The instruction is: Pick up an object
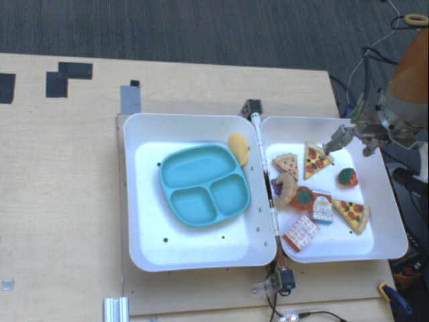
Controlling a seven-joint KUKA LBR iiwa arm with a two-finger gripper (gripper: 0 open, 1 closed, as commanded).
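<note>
Blue tray (203, 184) in left bin (194, 259)

The arm (409, 79) is cut off by the right edge; small toys blur together.

Bench (60, 180) to my far side: pale wood-look laminate, matt. Both bins (194, 127) smooth white plastic, slight sheen. Tray (201, 183) in the bin farther from my hand: smooth turquoise plastic. Floor (201, 19) beyond: dark, ribbed carpet-like texture.
</note>
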